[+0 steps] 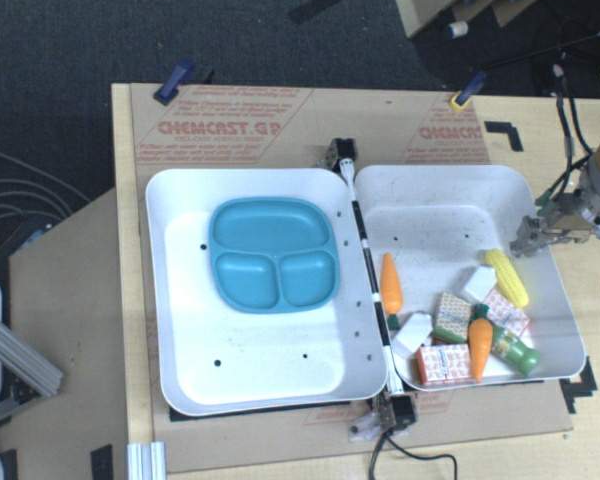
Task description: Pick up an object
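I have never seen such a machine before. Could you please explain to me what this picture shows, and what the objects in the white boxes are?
One camera looks down at a slant on a bench with two shallow white bins. The left bin holds a blue plastic plate with three compartments. The right bin holds toy food: a yellow corn cob, two orange carrots, a green bottle and small printed boxes. At the right edge, the robot arm's metal gripper is over the right bin's rim. Nothing is visibly held.
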`<state>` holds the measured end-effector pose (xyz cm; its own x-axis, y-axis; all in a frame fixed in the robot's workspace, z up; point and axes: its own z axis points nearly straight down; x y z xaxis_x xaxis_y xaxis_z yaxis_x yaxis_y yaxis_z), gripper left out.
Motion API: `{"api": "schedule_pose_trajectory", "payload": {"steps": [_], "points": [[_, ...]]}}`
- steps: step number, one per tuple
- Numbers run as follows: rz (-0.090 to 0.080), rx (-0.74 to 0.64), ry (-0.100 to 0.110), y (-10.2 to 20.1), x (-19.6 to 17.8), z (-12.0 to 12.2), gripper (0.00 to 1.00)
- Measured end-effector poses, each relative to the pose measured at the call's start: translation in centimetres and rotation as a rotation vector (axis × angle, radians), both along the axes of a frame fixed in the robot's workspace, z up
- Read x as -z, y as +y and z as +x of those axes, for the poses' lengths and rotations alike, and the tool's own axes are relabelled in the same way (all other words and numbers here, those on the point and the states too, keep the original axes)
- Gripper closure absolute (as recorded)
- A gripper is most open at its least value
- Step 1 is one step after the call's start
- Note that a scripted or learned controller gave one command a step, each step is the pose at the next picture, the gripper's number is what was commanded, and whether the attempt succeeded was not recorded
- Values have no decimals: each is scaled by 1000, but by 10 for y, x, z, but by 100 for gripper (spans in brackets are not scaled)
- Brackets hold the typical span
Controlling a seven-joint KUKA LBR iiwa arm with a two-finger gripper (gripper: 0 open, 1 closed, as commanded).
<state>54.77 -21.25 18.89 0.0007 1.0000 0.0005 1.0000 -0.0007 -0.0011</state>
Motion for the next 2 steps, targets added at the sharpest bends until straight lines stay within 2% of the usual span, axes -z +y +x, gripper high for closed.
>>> {"api": "schedule_pose_trajectory", "payload": {"steps": [1, 2], "points": [[1, 0, 1, 0, 1, 0, 0], [6, -4, -3, -8, 102, -66, 0]]}}
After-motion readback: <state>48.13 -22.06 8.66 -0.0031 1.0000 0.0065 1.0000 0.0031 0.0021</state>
